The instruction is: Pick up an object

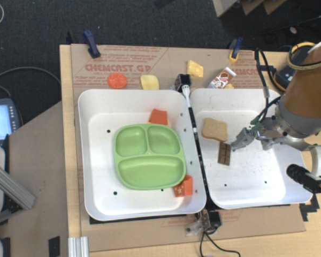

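The gripper hangs low over the right bin, just beside a brown chocolate bar and near a slice of toast; I cannot tell how it is set. In the left bin a green divided plate lies between two orange blocks

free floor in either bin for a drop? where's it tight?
Right bin: bare floor along the near wall, below the chocolate bar, and toward the far-right corner. Tight at its left, where the toast slice, the bar and the pincer cluster. Left bin: the green plate fills the middle; bare strips along the left wall and far-left corner.
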Controlling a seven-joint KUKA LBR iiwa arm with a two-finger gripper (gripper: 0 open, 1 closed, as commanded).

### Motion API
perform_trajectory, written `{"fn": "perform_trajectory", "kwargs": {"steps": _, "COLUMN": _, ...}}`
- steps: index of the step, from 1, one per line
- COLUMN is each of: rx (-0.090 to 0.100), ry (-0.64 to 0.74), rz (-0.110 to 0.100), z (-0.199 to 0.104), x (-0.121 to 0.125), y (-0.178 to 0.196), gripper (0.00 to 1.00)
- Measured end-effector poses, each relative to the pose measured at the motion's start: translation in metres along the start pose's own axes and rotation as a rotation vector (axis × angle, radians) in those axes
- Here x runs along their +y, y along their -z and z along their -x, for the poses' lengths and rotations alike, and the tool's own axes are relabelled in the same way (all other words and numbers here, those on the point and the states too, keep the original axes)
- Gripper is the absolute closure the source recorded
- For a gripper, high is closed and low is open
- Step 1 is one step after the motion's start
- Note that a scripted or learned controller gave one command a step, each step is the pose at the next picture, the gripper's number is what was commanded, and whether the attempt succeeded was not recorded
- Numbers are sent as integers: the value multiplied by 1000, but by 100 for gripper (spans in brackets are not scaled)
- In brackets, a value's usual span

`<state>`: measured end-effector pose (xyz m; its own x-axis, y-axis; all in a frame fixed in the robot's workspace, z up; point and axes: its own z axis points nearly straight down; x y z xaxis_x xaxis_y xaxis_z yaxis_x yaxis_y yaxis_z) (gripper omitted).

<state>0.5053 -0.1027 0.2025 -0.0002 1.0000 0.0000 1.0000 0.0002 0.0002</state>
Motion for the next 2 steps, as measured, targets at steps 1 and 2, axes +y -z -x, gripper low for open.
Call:
{"fn": "perform_trajectory", "kwargs": {"steps": 1, "rx": 2, "ry": 0, "rz": -9, "z": 6, "x": 33, "y": -85, "gripper": 0}}
{"fn": "perform_trajectory", "kwargs": {"steps": 2, "rx": 2, "ry": 0, "rz": -6, "z": -11, "x": 30, "y": -120, "gripper": 0}}
